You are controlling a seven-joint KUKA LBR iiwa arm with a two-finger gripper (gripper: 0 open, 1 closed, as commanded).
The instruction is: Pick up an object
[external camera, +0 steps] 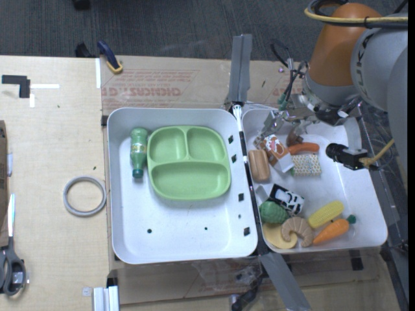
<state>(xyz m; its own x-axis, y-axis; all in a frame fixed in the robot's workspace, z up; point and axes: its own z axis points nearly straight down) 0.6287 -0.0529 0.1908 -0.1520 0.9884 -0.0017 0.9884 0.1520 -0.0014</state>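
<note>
The gripper (283, 118) hangs low over the back of the right bin (360, 193); I cannot tell how it is set. Just beneath lie a small carton (276, 149), a sausage (303, 148) and a sponge (306, 165), with a bread roll (259, 165) beside. Corn (325, 213) and a carrot (332, 230) sit nearer the front. The left bin (130, 232) holds a green tray (189, 162) and bottle (138, 150).

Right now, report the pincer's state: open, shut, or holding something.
Pincer: cannot be told; it sits low over the top of the right bin, near the toy food pile.
</note>
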